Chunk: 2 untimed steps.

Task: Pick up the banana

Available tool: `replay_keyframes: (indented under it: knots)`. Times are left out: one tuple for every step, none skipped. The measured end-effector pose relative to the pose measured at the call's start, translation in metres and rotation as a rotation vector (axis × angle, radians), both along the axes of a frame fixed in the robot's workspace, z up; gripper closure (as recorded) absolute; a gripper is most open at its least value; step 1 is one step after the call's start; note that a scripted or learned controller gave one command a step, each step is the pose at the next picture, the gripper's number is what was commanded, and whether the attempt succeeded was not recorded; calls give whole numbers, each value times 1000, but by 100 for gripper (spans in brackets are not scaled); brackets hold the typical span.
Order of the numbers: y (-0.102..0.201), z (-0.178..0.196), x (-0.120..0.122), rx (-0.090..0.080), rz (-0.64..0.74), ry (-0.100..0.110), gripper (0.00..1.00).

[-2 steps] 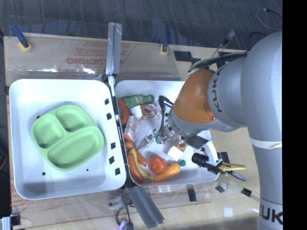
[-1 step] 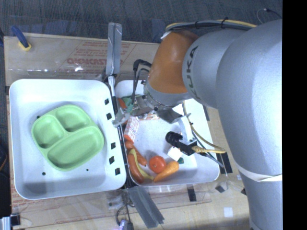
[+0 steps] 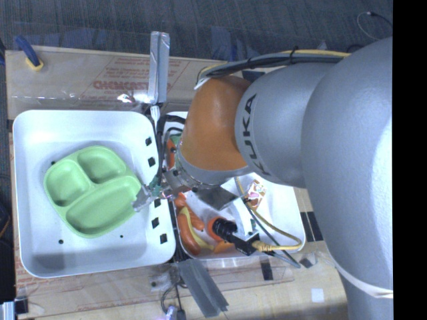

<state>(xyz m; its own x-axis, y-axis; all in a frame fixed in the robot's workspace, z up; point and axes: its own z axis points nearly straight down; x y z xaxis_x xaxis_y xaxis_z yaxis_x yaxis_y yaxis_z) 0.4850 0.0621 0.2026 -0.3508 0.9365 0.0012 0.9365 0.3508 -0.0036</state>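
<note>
Left bin (image 3: 33, 179) holds a green divided plate (image 3: 93, 191), its right edge just left of the jaws (image 3: 155, 193). Whether the jaws are open or closed cannot be told. The banana (image 3: 189, 220) lies in the right bin (image 3: 297, 212), just right of the jaws, beneath the arm (image 3: 280, 119), among orange items.

We see the grey arm (image 3: 320, 125) reaching in from the right, its orange band (image 3: 210, 122) above the right bin (image 3: 293, 229). Under it lie a yellow banana (image 3: 193, 223) and orange items. A green divided plate (image 3: 93, 189) sits in the left bin (image 3: 33, 145).
</note>
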Motion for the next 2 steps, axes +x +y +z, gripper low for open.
replay_keyframes:
  knots:
    - [57,-85,-8,2,204,-5,0]
    - [73,-107,-3,1,180,-19,0]
